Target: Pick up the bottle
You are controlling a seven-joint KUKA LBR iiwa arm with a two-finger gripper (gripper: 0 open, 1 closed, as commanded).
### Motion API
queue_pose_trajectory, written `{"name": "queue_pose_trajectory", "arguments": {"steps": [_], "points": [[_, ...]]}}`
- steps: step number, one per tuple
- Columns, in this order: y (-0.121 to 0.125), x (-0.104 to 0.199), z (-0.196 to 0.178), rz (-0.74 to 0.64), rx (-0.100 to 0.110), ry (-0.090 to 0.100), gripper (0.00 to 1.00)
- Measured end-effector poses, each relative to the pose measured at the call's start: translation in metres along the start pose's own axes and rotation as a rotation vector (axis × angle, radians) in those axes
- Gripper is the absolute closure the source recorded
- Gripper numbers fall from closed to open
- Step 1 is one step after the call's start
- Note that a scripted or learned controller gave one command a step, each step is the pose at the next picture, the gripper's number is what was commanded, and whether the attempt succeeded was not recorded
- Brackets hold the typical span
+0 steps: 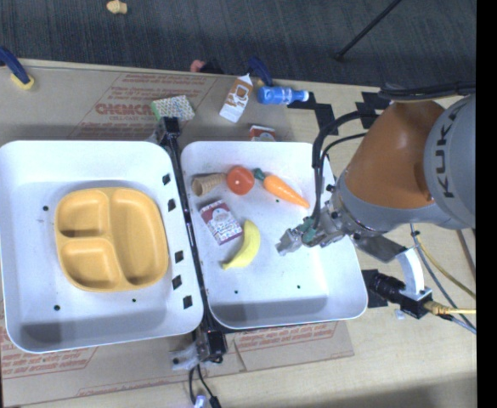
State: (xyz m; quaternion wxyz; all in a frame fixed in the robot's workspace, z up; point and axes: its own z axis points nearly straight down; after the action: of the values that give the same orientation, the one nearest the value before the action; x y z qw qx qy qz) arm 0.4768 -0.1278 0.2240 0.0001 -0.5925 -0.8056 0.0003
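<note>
A small blue bottle (275, 96) lies on its side on the cardboard bench top, just behind the right bin's back rim. My gripper (292, 240) hangs low over the right part of the right bin (341, 300), to the right of the banana (245, 246) and below the carrot (282, 190). It is well in front of the bottle and apart from it. The orange band of the arm (388, 168) sits above the bin's right rim.
The right bin also holds a cone (206, 183), a tomato (240, 179) and a red box (221, 222). A yellow divided plate (112, 236) lies in the left bin (10, 253). A small carton (237, 98) and a patterned block (173, 106) lie near the bottle.
</note>
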Motion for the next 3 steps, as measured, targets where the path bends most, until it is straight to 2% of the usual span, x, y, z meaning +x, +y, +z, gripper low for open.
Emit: {"name": "queue_pose_trajectory", "arguments": {"steps": [1,2,3], "points": [[0.013,0.044,0.014,-0.104,0.002,0.003,1.0],[-0.026,-0.079,0.015,-0.038,0.001,0.0,1.0],[-0.001,-0.012,0.006,-0.159,0.002,0.003,1.0]]}}
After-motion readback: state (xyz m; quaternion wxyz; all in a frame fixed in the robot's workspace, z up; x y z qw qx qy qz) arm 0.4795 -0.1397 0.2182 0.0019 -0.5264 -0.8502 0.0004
